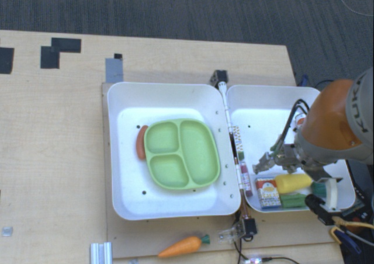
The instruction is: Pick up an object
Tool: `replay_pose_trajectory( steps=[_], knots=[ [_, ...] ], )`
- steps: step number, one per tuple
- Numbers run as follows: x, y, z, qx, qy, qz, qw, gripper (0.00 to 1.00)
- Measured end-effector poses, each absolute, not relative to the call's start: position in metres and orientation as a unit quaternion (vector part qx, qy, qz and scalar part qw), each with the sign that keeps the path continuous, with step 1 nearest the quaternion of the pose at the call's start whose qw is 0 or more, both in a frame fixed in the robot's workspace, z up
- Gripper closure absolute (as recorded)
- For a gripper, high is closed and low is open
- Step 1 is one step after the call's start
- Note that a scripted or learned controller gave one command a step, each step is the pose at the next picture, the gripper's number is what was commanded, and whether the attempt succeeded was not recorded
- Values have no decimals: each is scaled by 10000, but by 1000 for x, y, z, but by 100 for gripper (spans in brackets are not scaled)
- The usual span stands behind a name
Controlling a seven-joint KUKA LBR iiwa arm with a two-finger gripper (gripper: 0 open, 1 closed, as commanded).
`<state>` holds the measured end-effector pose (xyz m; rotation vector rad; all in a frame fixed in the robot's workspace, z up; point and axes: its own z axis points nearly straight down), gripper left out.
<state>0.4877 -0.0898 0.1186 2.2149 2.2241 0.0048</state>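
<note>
Wooden bench (52, 157), grey carpet beyond. Nearest: carrot (182, 246) on bench, outside bins. Right bin (257, 111): carton (267, 193), yellow item (294, 183), long axis left-right, green item (294, 201) at near edge. Gripper (266, 162) just above them; cannot tell its state. Step: approach; next, descend onto yellow item. Left bin (169, 96): green tray (181, 153), sausage (141, 142).

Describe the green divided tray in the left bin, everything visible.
The green tray is a pale green, matte, plastic-looking plate with rounded corners and three compartments: one long on the right, two smaller on the left. It lies flat and slightly rotated in the middle of the left bin. A reddish sausage-shaped item lies against its left rim. Nothing else touches it.
</note>
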Motion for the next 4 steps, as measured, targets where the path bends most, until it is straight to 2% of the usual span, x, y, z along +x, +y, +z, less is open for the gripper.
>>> replay_pose_trajectory(
  steps=[1, 2, 3, 4],
  knots=[
    [488, -99, 87, 7064, 7078, 21, 17, 0],
    [491, -99, 98, 7058, 7084, 41, 46, 100],
    [488, -32, 215, 7053, 7089, 23, 17, 100],
    [488, -33, 214, 7057, 7086, 16, 13, 0]
  ],
)
